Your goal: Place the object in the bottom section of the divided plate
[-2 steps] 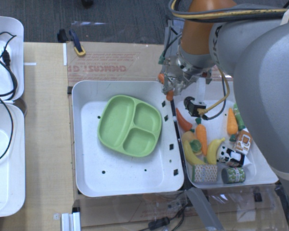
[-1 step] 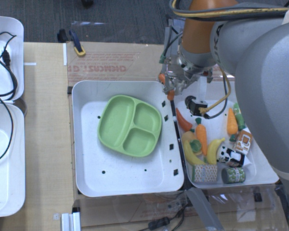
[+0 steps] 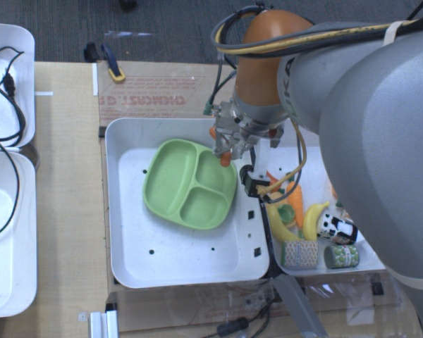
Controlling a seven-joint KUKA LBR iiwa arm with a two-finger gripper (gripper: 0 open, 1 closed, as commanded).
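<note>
Claw (image 3: 224, 153) hovers over right rim of light-green three-section plastic plate (image 3: 190, 185), small orange object (image 3: 225, 160) pinched at its tips, apparently for drop. Plate lies in left white bin (image 3: 127, 210); bottom section lies below claw, toward camera.

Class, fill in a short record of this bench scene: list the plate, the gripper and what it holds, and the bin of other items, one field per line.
plate: green divided plate, three sections, lying in the left white bin
gripper: gripper above the plate's right rim
held item: small orange object at the fingertips; grasp unclear
right bin: toy items including a banana and a can
</note>
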